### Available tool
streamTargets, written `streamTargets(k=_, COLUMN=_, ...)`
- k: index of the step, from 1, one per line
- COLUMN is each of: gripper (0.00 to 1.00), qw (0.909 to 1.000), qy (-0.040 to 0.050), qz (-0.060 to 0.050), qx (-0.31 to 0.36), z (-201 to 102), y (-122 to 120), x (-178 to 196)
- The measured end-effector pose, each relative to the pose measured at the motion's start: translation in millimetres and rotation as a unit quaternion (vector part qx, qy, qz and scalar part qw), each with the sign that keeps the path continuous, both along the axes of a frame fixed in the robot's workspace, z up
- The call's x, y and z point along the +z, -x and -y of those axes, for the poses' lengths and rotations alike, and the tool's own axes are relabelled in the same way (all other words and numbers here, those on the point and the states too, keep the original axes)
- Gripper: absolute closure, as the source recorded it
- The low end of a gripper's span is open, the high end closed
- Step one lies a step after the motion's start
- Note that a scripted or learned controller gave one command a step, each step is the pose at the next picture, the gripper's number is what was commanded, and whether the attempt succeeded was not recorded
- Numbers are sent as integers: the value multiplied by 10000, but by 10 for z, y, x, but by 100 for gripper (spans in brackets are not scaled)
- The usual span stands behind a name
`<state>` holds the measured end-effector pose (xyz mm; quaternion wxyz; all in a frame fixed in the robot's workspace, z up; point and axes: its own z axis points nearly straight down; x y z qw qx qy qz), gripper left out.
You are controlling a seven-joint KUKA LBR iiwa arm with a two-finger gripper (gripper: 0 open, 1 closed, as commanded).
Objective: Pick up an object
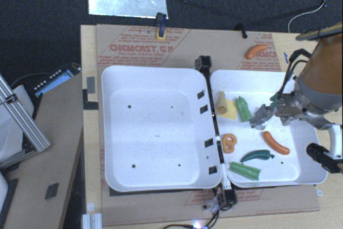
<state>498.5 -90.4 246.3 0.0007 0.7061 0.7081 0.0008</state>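
Note:
The right bin (252, 79) holds several small things. A yellow wedge (225, 107) and a green pickle-like piece (244, 108) lie near its left wall. An orange pretzel (229, 143) sits below them, then a dark green pepper (256, 156) and a light green block (245, 170) near the front. An orange sausage (275, 142) lies right of centre. My gripper (261, 117) hangs over the middle of this bin, just right of the green piece and up-left of the sausage. Nothing shows in its grasp.
The left bin (155, 73) stands beside the right one, with a black divider (211, 115) between them. A second orange sausage (256, 51) lies on the cardboard behind the right bin. A yellow-and-blue clamp (161, 27) sits at the cardboard's back edge.

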Motion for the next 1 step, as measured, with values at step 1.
streamTargets(k=1, gripper=0, qw=10000, qy=2, qz=-38, qx=-29, z=397, y=108, x=-1692)
